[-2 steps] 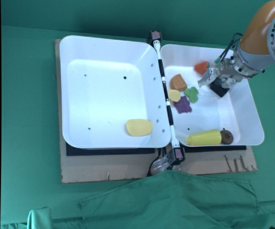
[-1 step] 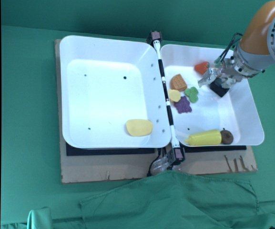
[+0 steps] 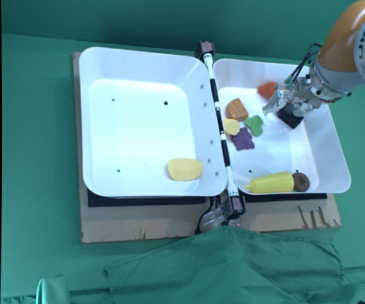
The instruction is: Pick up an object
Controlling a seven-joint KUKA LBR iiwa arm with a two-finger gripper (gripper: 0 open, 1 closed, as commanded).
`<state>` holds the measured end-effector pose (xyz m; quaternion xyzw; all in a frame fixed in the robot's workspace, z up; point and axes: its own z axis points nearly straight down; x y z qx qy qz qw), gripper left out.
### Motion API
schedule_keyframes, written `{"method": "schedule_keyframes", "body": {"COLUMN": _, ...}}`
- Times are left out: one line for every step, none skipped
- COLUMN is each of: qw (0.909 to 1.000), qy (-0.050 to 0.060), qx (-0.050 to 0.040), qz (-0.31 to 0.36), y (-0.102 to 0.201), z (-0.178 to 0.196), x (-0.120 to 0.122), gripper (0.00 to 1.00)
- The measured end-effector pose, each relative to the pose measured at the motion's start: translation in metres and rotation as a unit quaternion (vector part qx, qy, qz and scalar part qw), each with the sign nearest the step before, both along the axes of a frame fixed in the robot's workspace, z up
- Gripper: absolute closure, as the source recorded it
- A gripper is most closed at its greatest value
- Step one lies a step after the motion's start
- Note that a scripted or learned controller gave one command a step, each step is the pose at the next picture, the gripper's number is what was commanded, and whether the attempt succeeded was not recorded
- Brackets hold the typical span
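My gripper [image 3: 276,102] hangs over the back of the right bin [image 3: 334,151], reaching in from the right. A red piece [image 3: 267,88] lies just to its left, close to the tip. Below and left of it are an orange waffle-like piece [image 3: 236,109], a small yellow piece [image 3: 231,126], a green piece [image 3: 254,125] and a purple grape bunch [image 3: 243,139]. At the front wall of that bin, a yellow bottle shape [image 3: 271,183] lies beside a brown round piece [image 3: 301,182]. Nothing is visibly held by the gripper.
The left bin [image 3: 106,68] holds one pale yellow piece [image 3: 184,168] near its front right corner. A black-and-white divider rail [image 3: 219,125] runs between the bins. Green cloth [image 3: 233,265] lies bunched in front of the cardboard base.
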<state>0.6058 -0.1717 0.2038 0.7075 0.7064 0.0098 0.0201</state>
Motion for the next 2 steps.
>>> {"method": "schedule_keyframes", "body": {"qw": 1.0, "qy": 0.0, "qx": -0.0003, "qz": 0.0, "y": -0.0001, "z": -0.0001, "x": 0.0, "gripper": 0.0}}
{"method": "schedule_keyframes", "body": {"qw": 1.0, "qy": 0.0, "qx": -0.0003, "qz": 0.0, "y": 0.0, "z": -0.0001, "x": 0.0, "gripper": 0.0}}
